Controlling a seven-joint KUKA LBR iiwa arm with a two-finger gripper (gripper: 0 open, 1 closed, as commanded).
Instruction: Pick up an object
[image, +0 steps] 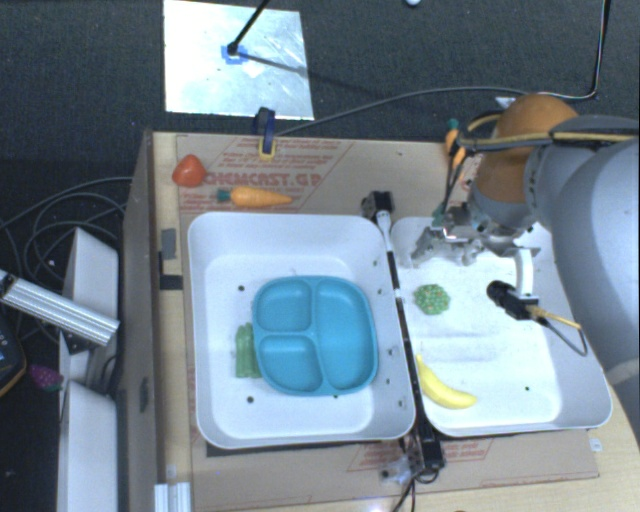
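Right now the end effector (450, 248) hangs over the far end of the right bin (505, 385), and from this slant I cannot tell whether it is apart or together; I see nothing clamped in it. The nearest candidate is the green lump (432, 298), lying on the bin floor just beside the end effector, towards the camera and close to the bin's left wall. The banana (445, 388) lies further down the same bin, also near that wall.

I judge the lump the better target. To do this well I'd centre directly over it before descending, keep clear of the wall, and close only once I'm low enough to straddle it, since a rounded thing may roll aside if nudged.

The left bin (220, 260) holds a blue plate (315, 335) with a green block (244, 352) touching its left edge. A carrot (258, 197) lies on the tabletop beyond it.
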